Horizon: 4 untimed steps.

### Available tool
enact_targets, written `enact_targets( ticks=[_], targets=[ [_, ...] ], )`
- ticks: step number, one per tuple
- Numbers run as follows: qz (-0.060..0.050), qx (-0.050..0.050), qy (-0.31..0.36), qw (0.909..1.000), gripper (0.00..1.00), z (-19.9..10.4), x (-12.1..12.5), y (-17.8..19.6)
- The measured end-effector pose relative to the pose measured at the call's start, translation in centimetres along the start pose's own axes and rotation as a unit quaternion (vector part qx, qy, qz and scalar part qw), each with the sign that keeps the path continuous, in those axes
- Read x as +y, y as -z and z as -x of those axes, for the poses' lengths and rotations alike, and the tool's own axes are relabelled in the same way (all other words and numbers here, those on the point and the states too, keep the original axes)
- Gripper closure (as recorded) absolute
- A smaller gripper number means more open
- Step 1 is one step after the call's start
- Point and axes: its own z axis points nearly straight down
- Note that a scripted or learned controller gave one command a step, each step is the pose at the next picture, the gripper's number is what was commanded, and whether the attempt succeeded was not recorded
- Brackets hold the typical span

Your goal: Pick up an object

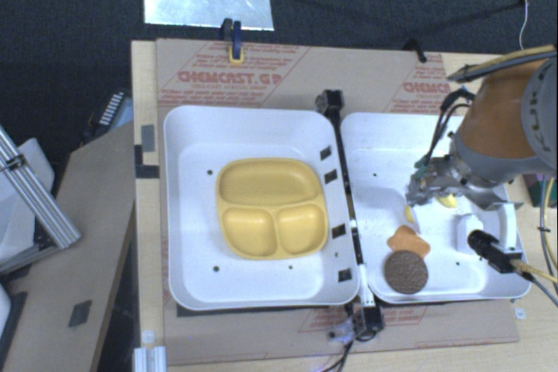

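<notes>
My gripper (425,188) is down inside the right bin (384,154), near its middle. A small yellow object shows on both sides of it, one bit at its left (408,213) and one at its right (448,201); the gripper covers the part between. An orange piece (408,240) lies just below the gripper, touching a round brown disc (406,272) near the bin's front wall.
The left bin (187,187) holds a yellow three-compartment plate (268,206). A black divider with clips (342,187) runs between the bins. The orange and grey arm (506,122) overhangs the right bin's right side.
</notes>
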Motion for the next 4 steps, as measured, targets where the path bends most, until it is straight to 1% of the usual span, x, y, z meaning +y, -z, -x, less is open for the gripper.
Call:
enact_targets(
  ticks=[1, 2, 3, 4],
  targets=[
    [0.001, 0.0, 0.0, 1.0, 1.0, 0.5, -0.5, 6.0],
    [0.0, 0.0, 0.0, 1.0, 1.0, 0.3, 0.2, 10.5],
    [-0.001, 0.001, 0.002, 1.0, 1.0, -4.2, 1.4, 10.6],
    [-0.002, 0.001, 0.002, 1.0, 1.0, -8.1, 3.1, 9.8]
  ],
)
